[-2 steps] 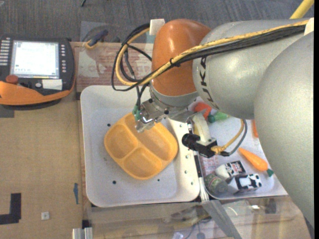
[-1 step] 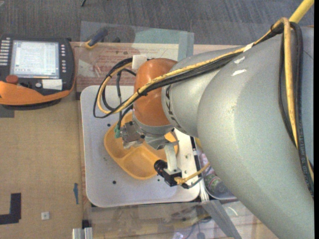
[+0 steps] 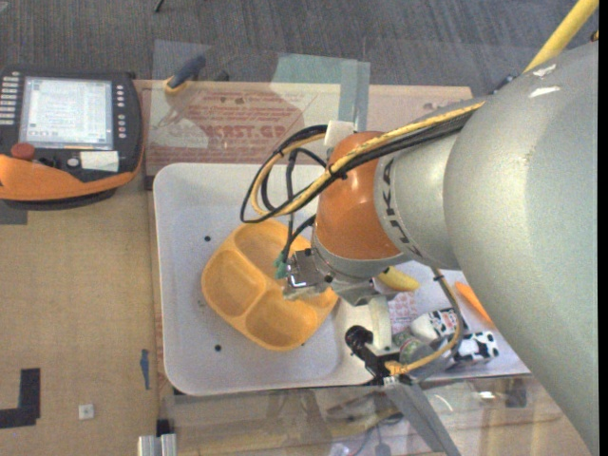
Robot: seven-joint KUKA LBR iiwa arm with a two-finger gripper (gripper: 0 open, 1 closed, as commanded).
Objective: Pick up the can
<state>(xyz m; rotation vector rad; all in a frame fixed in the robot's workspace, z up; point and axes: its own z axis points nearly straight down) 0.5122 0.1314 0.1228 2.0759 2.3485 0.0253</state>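
The grey arm (image 3: 513,217) reaches in from the right and bends down over the bench, so that its orange band (image 3: 356,198) sits above the line where the two white bins meet. This posture looks like a descent from above, which is the usual way to take a thing that lies in a shallow bin. The gripper (image 3: 304,275) hangs below the band, over the right edge of a yellow divided tray (image 3: 252,293) that lies flat in the left bin (image 3: 180,255). Whether the gripper is spread or pressed together cannot be told, because the wrist covers it from this side, and nothing can be seen held in it. The can itself cannot be picked out with certainty. The most probable candidate is a small thing with a red and white label (image 3: 418,323) in the right bin (image 3: 508,359), just under the arm and near a black and white thing (image 3: 480,346). A yellow thing (image 3: 397,278) and an orange one (image 3: 470,302) lie close to it, partly hidden by the arm. If that labelled thing is the can, the gripper seems to stand beside it and over the tray rather than over the can, so the grasp is probably not yet made. The yellow cables (image 3: 285,174) loop loosely around the wrist, apparently to leave it free to turn.
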